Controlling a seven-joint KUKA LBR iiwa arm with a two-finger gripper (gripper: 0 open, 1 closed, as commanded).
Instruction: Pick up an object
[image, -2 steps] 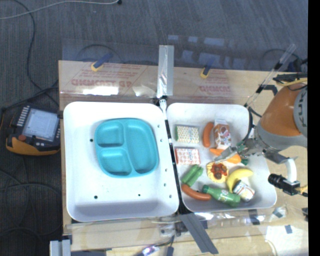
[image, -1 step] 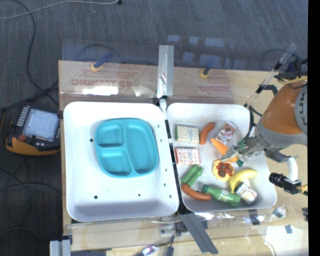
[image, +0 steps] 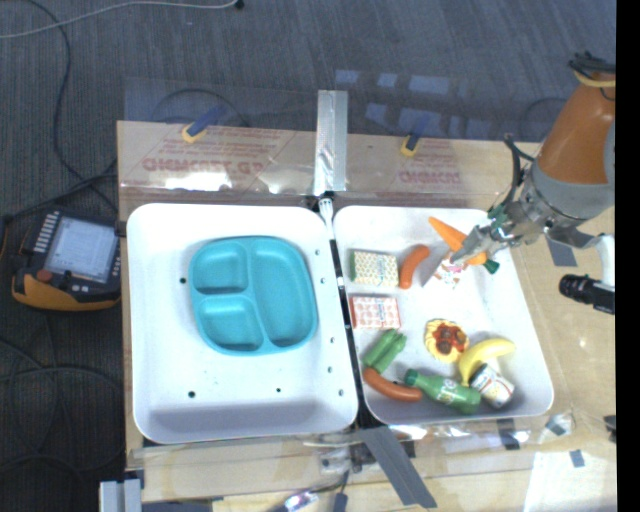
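Two white bins (image: 150, 330) sit on a taped cardboard-covered bench (image: 250, 160) above dark carpet (image: 100, 60); gripper (image: 462, 258) state unclear.

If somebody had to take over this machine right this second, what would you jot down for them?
Pincer: low in the right bin, at its far end beside the carrot; whether it grips anything cannot be told.
Things: right bin also holds a sausage, two small boxes, a banana, a green bottle and more. Left bin holds a blue divided tray.
Done: nothing visibly lifted.
Left: grasp one object and raise it.
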